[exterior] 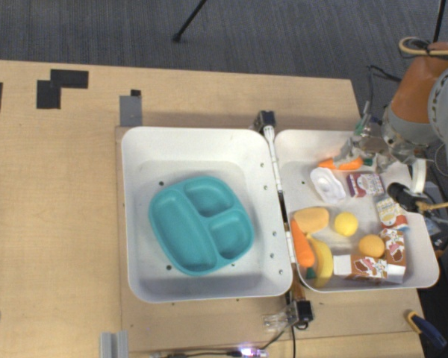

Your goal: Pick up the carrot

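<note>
Nearest the camera, along the right bin's (427, 273) front wall: a red-and-white carton (377, 268), a banana (322, 259), and an orange (370, 245) just behind. Carton print too small to read.

Carrot (303, 246) lies along that bin's left wall, front-left corner, touching the banana; a yellow-orange block (311, 219) sits at its far end. A lemon (346, 224) is just right of the block.

Left bin (134, 222) holds a teal divided tray (201, 224), with bare white floor around it.

Farther back in the right bin: a white crumpled item (329, 184) and a small dark-red packet (365, 184), label unreadable.

Hand (358, 154) is at the right bin's far edge, over a small orange item (343, 164), well apart from the carrot. Cannot tell whether it is open or closed. Grey-and-orange arm (425, 95) enters from the right.

Tabletop (52, 222) is open to the left.
</note>
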`<state>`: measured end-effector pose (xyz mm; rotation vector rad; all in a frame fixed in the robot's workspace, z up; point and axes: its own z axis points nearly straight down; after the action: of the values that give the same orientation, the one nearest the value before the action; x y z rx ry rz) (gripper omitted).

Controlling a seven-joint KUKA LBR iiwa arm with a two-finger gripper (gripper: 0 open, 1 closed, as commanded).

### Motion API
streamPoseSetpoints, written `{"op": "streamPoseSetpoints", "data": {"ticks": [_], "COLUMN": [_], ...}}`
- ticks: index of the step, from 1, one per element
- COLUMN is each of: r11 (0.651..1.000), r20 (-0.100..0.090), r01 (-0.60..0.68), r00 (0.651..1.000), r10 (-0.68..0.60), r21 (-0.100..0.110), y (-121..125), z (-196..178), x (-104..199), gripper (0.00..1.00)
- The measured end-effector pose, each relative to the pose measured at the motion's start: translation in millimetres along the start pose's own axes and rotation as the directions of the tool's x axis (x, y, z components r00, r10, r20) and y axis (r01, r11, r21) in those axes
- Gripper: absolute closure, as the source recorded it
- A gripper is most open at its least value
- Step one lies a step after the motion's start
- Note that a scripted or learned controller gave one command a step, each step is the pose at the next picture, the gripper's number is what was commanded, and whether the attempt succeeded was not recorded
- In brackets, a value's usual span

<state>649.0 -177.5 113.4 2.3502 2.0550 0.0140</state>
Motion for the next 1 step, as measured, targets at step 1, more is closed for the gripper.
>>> {"op": "streamPoseSetpoints", "data": {"ticks": [1], "r11": [0.966], "r20": [-0.005], "r01": [-0.259], "r00": [0.966], "r10": [0.259], "r21": [0.005], "y": [20.0], "z": [21.2], "x": [-10.1], "gripper": [0.00]}}
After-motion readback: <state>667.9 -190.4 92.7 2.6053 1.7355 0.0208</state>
